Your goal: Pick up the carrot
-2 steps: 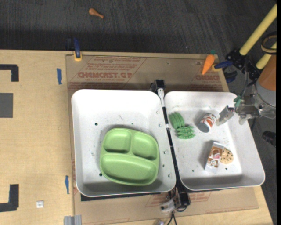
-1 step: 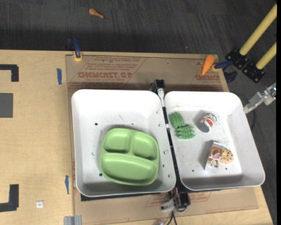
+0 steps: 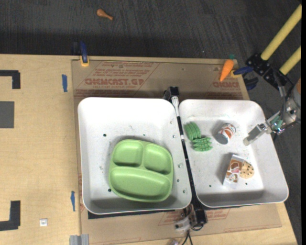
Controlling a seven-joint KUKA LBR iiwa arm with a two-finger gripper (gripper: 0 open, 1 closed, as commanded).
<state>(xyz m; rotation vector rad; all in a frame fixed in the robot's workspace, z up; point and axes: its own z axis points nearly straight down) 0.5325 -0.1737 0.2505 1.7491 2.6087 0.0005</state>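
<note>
Seen from the fixed overhead camera, two shallow white bins sit side by side on a brown cardboard-covered bench. The left bin [image 3: 91, 143] holds a green divided plate [image 3: 141, 170], lying flat toward the near half. The right bin [image 3: 272, 186] holds three things: a green bunch of toy beans or peas [image 3: 197, 137] near its left wall, a small white and red can [image 3: 225, 133] lying near the middle, and a small carton printed with cookies [image 3: 237, 171] toward the near side, all apart from one another. The carrot [image 3: 226, 70], orange with a green top, lies outside both bins on the cardboard beyond the right bin's far rim, next to a blue clamp [image 3: 242, 71]. The gripper [image 3: 267, 127] reaches in from the right and hovers over the right bin's right-hand wall, well apart from the carrot; one grey finger [image 3: 253, 134] points down and left, and whether its fingers are spread or closed cannot be told. A small orange item [image 3: 103, 14] rests on the dark floor beyond the bench.
</note>
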